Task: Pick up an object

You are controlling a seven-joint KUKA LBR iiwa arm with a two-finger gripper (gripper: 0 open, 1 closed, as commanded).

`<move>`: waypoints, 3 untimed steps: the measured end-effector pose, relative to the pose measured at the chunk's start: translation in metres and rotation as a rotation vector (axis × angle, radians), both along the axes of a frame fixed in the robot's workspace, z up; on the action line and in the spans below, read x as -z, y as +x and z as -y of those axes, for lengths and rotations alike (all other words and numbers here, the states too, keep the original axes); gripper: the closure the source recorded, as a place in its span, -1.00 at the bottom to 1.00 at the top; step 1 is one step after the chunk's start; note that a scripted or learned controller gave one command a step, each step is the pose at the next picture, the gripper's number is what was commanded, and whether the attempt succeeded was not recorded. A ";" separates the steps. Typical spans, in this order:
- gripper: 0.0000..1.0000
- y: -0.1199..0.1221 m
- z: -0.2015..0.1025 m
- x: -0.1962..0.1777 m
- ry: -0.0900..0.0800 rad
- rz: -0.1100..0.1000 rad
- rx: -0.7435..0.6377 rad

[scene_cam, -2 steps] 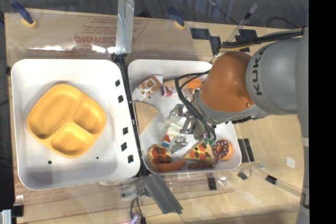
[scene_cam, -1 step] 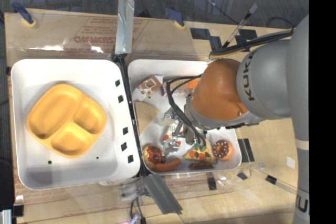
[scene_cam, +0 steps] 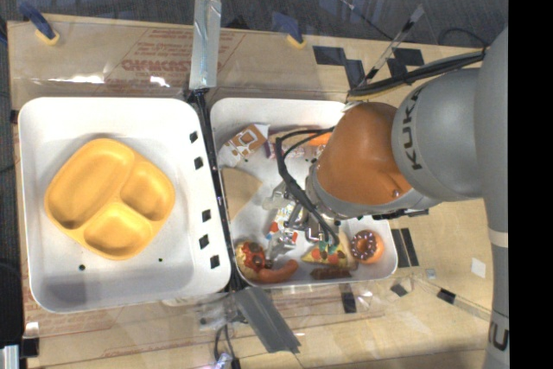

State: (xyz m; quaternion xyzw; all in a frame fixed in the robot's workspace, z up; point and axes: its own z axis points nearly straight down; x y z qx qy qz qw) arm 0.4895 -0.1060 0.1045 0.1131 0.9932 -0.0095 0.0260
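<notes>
Pincer (scene_cam: pixel 294 231) is down in the right bin (scene_cam: pixel 259 112), open or closed I cannot tell; hot dog (scene_cam: pixel 275 272), pizza slice (scene_cam: pixel 327 255) and donut (scene_cam: pixel 366 246) crowd its near wall, risking a glancing miss.

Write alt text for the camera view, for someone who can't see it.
A grey KUKA arm with an orange band reaches from the right down into the right white bin, over small toy foods including a chocolate donut and a sausage. The left white bin holds a yellow divided tray.
</notes>
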 end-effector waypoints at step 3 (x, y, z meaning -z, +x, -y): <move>-1.00 0.042 0.054 0.012 0.025 -0.052 -0.057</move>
